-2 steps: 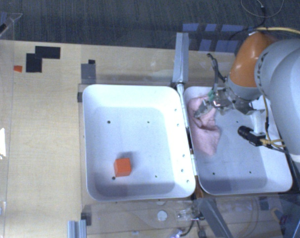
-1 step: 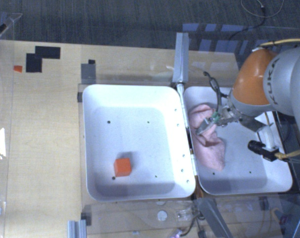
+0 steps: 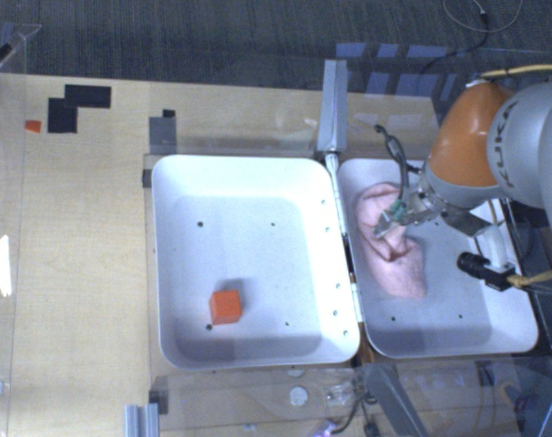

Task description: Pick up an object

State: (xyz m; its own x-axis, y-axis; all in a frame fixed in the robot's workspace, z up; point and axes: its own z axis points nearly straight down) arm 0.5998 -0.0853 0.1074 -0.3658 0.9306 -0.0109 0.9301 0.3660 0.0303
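Observation:
A crumpled pink cloth lies in the right bin, near its left wall. My gripper is down on the upper part of this cloth, with the grey arm and its orange band reaching in from the right. The fingertips are pressed into the folds and I cannot make out their spacing. A small orange block sits alone in the left bin, toward its front left corner, far from the gripper.
A metal divider post stands between the bins at the back. Black cables hang over the right bin's right side. Black and orange markers lie on the wooden bench at far left.

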